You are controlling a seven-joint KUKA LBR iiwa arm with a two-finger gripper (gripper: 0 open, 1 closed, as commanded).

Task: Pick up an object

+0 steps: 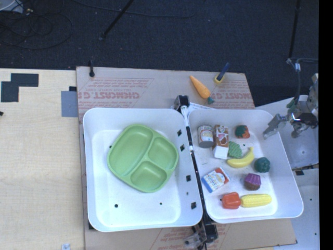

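Observation:
The right bin (291, 191) holds several toy foods: a can (205, 136), a small box (222, 138), a red and green berry (241, 132), a banana (240, 161), a dark green broccoli (261, 164), a small carton (215, 179), a purple piece (252, 181), a red pepper (231, 200) and a corn cob (255, 200). My gripper (285, 127) hangs over the bin's upper right rim, to the right of the berry. Its fingers (271, 126) are spread open with nothing between them.
A green divided plate (144, 158) lies in the left bin (99, 202). Beyond the bins, a toy carrot (200, 87) and a blue and yellow tool (222, 73) rest on the cardboard (119, 90).

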